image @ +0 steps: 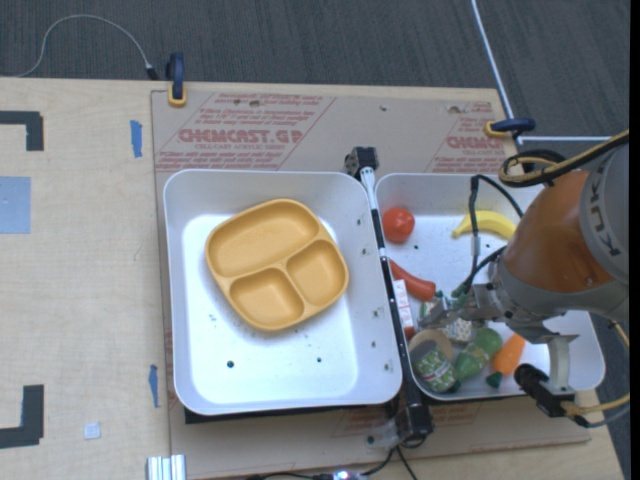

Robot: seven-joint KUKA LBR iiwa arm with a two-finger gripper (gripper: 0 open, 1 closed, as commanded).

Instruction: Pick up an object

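The claw (447, 315) hangs low over the near left part of the right bin (436, 194). Whether it is parted I cannot tell. The red chili pepper (414, 280) lies just left and far of it, long axis slanting near-right.

My bench (80, 298) is light wood. A brown printed cardboard sheet (300, 128) lies on it, clamped at the back by a blue-and-yellow clamp (176, 78) on one corner and another clamp (508, 126) on the other. Two white bins sit side by side on the sheet: left bin (190, 368), right bin (440, 193). Blue tape strips (136, 138) and black corner marks (28, 128) on the wood.
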